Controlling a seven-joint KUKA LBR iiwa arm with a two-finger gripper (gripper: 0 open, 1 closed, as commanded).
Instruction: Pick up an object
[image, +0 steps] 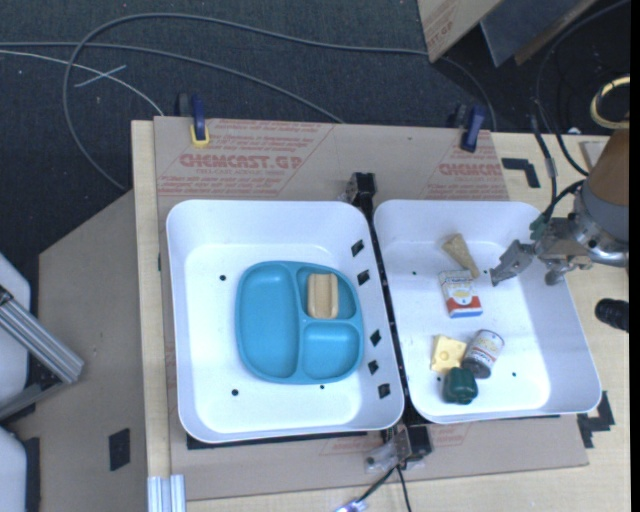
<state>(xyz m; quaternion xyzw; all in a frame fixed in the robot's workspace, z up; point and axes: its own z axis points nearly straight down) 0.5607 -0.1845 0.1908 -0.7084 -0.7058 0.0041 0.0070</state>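
Note:
The right bin (560, 330) holds several small objects. A tan wedge (460, 254) lies near its back. Below it sits a small white, red and blue carton (461, 297). Toward the front lie a yellow cheese piece (447, 352), a small can (484, 351) on its side and a dark green object (460, 385). My gripper (525, 275) hangs over the right bin's back right part, just right of the wedge and carton. Its fingers are spread open with nothing between them.
The left bin (200, 300) holds a blue divided plate (270, 320) with a tan bread-like piece (322, 295) in its upper right compartment. A row of black clips (368, 300) runs along the seam between the bins. Cables lie beyond the bench.

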